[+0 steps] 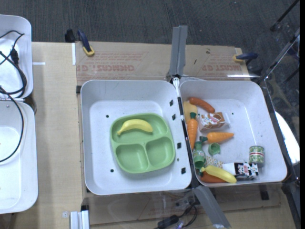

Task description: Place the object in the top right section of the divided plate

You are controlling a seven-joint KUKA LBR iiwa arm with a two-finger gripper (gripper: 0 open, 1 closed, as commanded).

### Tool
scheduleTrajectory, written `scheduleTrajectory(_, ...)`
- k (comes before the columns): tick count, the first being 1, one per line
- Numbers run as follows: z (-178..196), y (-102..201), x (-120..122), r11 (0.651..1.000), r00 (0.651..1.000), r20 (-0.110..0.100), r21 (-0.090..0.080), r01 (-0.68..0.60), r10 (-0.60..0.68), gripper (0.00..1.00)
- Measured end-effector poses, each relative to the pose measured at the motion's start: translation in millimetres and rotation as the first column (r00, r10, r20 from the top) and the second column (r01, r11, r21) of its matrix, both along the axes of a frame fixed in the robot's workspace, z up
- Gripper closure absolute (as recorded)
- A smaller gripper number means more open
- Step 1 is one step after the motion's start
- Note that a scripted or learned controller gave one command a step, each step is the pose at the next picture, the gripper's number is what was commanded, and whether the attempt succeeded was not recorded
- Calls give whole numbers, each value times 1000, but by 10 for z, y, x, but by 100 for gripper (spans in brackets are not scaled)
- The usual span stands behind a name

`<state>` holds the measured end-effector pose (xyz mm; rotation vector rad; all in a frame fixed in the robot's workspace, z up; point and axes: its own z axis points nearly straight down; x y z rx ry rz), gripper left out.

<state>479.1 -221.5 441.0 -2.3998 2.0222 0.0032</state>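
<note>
Banana (135, 126) lies in the plate's (142, 162) wide upper section, in the left bin (93, 142). Toys crowd the right bin (267, 123). Pincer's state and place: cannot tell.

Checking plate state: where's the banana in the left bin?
The banana lies in the green divided plate, in its large far section, in the left bin.

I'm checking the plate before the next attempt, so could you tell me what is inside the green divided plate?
The green divided plate holds one banana in its large far compartment. Both near compartments show bare green. The plate surface beneath the banana is covered.
</note>
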Motion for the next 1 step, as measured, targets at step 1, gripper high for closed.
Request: scheduleTrajectory(1, 83, 6, 20, 1000, 1000, 2, 4, 4, -4, 100)
